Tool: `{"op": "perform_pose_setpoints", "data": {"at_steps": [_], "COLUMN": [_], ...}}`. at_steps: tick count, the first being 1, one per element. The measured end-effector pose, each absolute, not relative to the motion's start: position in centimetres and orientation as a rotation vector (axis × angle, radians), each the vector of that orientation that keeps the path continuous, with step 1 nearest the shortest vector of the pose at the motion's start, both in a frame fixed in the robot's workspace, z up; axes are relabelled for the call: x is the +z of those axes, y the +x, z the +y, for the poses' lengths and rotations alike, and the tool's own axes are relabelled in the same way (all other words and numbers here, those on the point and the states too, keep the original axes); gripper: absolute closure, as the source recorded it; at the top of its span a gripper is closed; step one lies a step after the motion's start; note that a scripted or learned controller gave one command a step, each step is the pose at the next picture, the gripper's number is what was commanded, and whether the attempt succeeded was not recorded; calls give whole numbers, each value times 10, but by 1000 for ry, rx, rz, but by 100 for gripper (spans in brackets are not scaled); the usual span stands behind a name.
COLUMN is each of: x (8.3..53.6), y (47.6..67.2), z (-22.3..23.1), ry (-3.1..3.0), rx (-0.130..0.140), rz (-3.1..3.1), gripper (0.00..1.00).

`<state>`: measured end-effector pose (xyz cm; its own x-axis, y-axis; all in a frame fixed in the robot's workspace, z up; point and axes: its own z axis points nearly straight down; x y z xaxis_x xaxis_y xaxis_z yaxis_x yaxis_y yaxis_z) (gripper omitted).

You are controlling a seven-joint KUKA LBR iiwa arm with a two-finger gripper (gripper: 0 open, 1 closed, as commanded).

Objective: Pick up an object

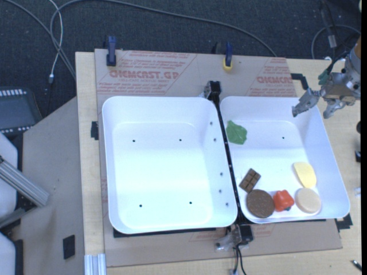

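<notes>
Jaws (pixel 317 103) hovering spread, empty, over right bin's (pixel 330 148) far corner. Objects clustering at near edge: yellow piece (pixel 304 174), red piece (pixel 283 199). Suggest centring over one isolated item before descending.

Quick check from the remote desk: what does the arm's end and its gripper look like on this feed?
At the view's right edge, the gripper is pale grey metal: a blocky silver-grey body with two slim, angled grey fingers. A small green mark sits on its left side. Dark cables run down to it from above, over the dark floor.
</notes>
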<state>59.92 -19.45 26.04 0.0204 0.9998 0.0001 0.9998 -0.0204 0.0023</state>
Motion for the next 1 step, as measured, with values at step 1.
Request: {"op": "perform_pose_setpoints", "data": {"at_steps": [1], "x": [273], "y": [565], "z": [-193], "ry": [2171], "rx": [2], "rz": [2269], "gripper": [0]}}
